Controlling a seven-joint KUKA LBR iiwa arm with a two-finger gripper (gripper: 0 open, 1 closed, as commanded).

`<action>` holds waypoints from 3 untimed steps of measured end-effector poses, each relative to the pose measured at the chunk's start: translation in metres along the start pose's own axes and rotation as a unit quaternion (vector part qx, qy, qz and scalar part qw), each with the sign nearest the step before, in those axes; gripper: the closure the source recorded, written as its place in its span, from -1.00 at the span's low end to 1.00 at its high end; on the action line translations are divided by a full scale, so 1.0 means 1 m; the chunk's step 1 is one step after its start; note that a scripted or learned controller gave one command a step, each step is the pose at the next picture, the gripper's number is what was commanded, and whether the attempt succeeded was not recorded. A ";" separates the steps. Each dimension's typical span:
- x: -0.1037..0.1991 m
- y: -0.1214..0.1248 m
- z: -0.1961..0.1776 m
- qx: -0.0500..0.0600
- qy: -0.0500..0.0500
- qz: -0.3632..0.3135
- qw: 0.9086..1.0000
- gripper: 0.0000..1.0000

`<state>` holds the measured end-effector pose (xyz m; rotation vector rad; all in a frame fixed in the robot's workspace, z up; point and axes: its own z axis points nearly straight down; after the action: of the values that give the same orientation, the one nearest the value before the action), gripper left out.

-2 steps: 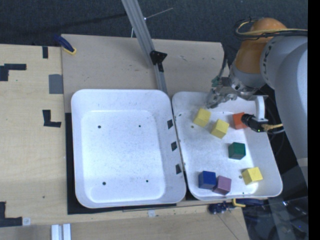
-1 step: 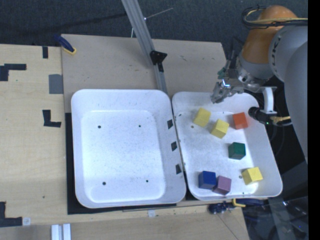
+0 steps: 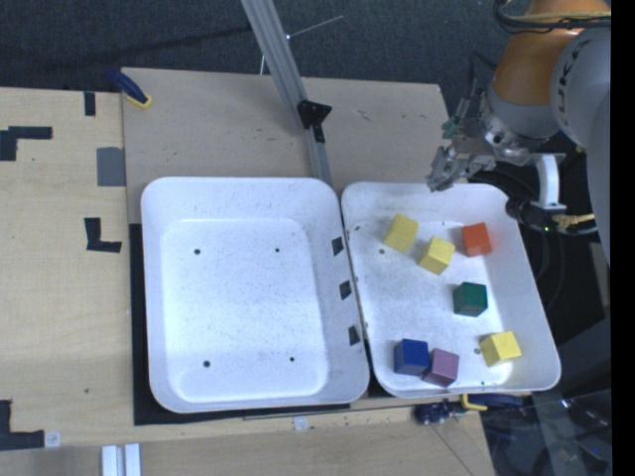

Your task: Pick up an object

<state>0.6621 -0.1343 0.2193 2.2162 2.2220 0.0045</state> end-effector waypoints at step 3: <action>0.099 -0.048 -0.029 0.004 0.001 -0.002 1.000 1.00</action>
<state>0.6137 -0.0355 0.2480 2.2173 2.2303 -0.0013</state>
